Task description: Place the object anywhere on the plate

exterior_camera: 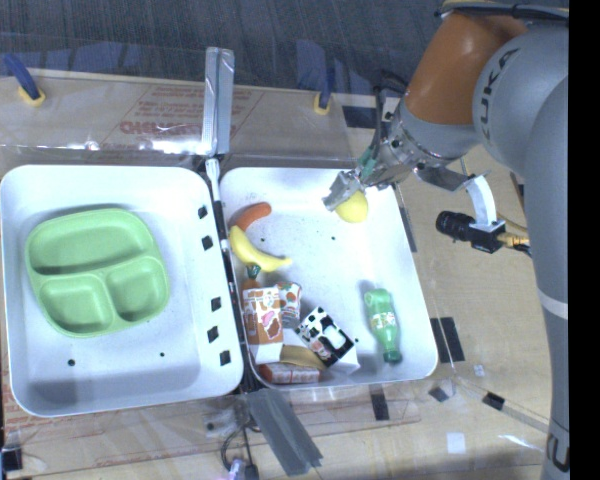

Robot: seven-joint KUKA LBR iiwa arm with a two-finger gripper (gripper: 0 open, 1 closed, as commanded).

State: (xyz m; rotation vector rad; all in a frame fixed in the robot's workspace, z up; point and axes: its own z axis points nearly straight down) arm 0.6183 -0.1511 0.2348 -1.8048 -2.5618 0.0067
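Lemon sits at the tool in the right bin, upper part, apparently pinched between closed fingers. Plate waits in the left bin, nothing on it; the carry across is all still ahead.

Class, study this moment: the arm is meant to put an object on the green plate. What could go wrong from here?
1. The claw sits right at the lemon, but a firm grip is not evident; a round fruit could slip out.
2. The plate lies in the other bin, past the divider; a low carry might clip it.
3. A drop could land among the banana and nearby items.
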